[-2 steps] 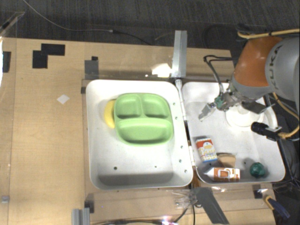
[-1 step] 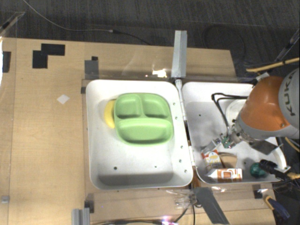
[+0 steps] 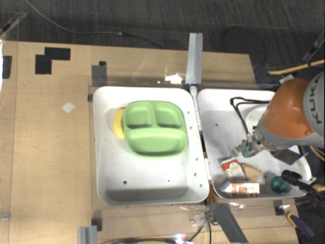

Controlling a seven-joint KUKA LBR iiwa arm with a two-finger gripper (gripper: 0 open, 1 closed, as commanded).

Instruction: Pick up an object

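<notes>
My gripper (image 3: 245, 149) hangs low in the right bin (image 3: 218, 117), below the arm's orange band (image 3: 287, 112). It is just above and to the right of a small red-and-white packet (image 3: 233, 170). A tan block (image 3: 253, 174) lies beside the packet. An orange-and-white box (image 3: 246, 189) rests against the bin's front wall. Further right sits a dark green round object (image 3: 278, 185). I see nothing between the gripper's tips.
The left bin (image 3: 106, 151) holds a green divided plate (image 3: 154, 127) with a yellow object (image 3: 118, 123) sticking out from under its left edge. A black cable loop (image 3: 238, 103) lies at the back of the right bin. A metal post (image 3: 194, 59) stands between the bins.
</notes>
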